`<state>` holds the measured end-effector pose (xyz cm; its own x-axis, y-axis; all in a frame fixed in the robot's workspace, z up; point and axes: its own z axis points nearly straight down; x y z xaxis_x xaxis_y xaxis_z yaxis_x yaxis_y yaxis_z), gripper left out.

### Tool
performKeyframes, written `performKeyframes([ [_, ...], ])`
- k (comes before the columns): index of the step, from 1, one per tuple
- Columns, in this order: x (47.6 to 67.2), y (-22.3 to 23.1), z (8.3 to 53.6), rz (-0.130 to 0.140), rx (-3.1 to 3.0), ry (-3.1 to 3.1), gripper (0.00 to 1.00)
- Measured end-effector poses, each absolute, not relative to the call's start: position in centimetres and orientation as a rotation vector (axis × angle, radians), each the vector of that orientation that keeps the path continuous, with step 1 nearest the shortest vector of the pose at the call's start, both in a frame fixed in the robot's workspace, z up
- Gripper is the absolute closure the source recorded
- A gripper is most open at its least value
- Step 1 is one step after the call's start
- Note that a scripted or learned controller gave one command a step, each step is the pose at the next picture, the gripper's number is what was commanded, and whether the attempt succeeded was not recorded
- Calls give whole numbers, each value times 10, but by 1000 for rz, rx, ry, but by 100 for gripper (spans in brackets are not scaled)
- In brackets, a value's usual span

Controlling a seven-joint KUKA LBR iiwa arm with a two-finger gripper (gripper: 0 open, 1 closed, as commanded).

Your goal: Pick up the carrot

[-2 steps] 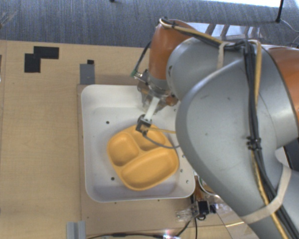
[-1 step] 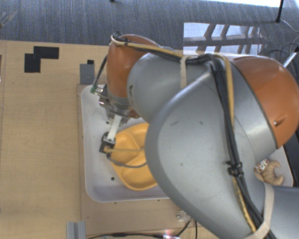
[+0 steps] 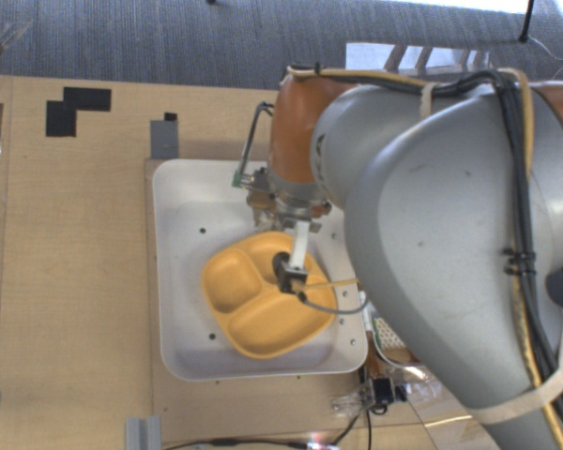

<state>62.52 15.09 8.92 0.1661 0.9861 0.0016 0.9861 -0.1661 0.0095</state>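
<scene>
My gripper [image 3: 283, 216] hangs over the left white bin [image 3: 180, 251], at the far right edge of a yellow divided plate [image 3: 247, 300] that lies in the bin. The orange band of the wrist is directly above it. The big grey arm reaches in from the right and hides nearly all of the right bin and whatever lies in it.
The yellow plate takes up the middle and near part of the left bin. A grey bracket [image 3: 165, 139] stands at the bin's far left corner and another [image 3: 141, 431] at the near left. Black marks [image 3: 75, 109] lie on the wooden bench at far left. Loose cables [image 3: 375, 394] trail near the front.
</scene>
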Motion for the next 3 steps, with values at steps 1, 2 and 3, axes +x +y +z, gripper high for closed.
performKeyframes([
  [1,601,202,163,32,2662,1652,100],
  [2,539,153,164,21,2989,919,100],
  [3,506,175,91,27,3067,649,100],
])
